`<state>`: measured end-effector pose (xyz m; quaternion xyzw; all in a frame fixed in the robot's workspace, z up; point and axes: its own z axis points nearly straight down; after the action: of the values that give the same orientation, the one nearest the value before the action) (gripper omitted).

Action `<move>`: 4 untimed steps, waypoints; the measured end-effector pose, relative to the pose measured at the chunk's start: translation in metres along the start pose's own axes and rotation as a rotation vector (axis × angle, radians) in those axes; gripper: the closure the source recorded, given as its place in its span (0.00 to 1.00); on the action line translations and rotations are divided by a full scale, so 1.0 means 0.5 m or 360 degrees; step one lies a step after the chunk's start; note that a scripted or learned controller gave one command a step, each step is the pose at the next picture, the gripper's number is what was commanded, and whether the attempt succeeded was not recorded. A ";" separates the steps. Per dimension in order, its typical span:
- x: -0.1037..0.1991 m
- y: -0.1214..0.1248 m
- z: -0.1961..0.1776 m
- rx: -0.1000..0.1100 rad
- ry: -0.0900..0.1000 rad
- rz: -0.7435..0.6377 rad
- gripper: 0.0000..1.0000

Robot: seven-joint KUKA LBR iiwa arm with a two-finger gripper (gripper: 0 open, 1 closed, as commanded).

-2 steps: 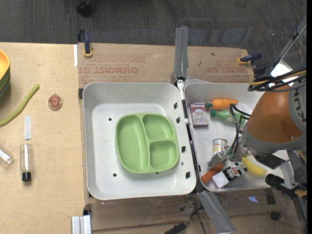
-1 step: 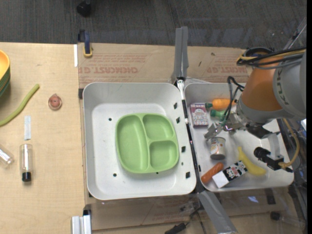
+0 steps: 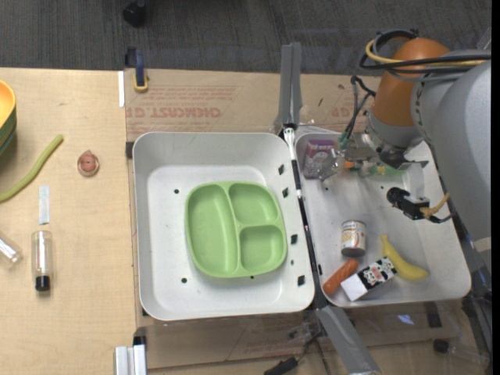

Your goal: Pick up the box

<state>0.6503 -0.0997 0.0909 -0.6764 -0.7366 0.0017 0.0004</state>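
Sitting side by side on the bench: two white bins. Hovering at the right bin's far corner, gripper seemingly touching the purple box; finger state unclear.

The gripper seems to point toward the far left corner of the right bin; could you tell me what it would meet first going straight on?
Probably the purple box, right ahead of the gripper.

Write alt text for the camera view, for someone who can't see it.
A grey arm reaches from the right, its gripper beside a purple box in the right bin, which also holds a can, banana and carrot. The left bin holds a green tray.
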 end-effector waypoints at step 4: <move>0.031 0.019 -0.214 -0.0003 -0.0001 0.0228 0.00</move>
<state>0.6587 -0.0834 0.1980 -0.7274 -0.6862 0.0013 -0.0004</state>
